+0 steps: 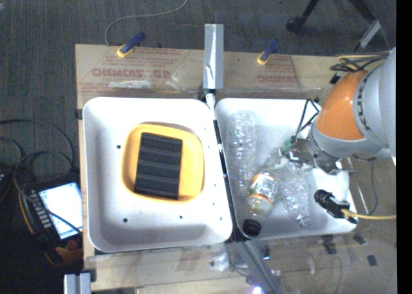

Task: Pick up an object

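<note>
The right bin (270, 107) holds several clear plastic bottles. One clear bottle (241, 138) lies lengthwise along the bin's left wall. A bottle with an orange and white label and a black cap (259, 194) lies near the front, cap toward the front edge. Another crumpled clear bottle (291, 186) lies beside it to the right. My gripper (295, 153) reaches down into the right side of this bin, just above the crumpled bottle; the wrist covers its fingers.
In the left bin (103, 157) sits a yellow sponge-like pad (193, 157) with a black ribbed block (158, 165) on top. A metal post (213, 55) stands behind the divide between the bins. Cardboard (135, 67) lines the bench behind.
</note>
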Robot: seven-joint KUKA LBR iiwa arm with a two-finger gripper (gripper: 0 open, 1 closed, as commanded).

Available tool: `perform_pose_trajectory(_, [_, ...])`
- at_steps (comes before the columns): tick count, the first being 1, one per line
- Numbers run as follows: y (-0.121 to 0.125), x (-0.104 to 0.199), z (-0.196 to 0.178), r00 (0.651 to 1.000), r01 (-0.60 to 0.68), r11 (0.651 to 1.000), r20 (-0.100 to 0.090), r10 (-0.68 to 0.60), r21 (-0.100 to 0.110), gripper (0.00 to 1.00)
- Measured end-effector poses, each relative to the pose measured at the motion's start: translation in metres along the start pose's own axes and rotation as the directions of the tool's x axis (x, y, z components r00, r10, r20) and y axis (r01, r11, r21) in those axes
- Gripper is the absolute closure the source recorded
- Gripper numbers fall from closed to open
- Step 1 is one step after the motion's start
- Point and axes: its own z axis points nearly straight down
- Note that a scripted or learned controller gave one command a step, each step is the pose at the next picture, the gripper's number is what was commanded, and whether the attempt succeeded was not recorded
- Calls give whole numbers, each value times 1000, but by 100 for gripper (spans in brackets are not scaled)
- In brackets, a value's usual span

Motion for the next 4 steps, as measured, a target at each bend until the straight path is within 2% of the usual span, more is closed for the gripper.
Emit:
perform_pose_trajectory(1, [65,-11,2,1000,12,1000,2,-12,0,0])
perform_pose_trajectory(2, [57,-2,1,989,148,989,7,-148,0,0])
perform_pose_trajectory(3, [99,-7,-81,980,201,980,-2,-201,11,0])
perform_pose_trajectory(4, [12,13,-60,967,254,967,-5,-254,14,0])
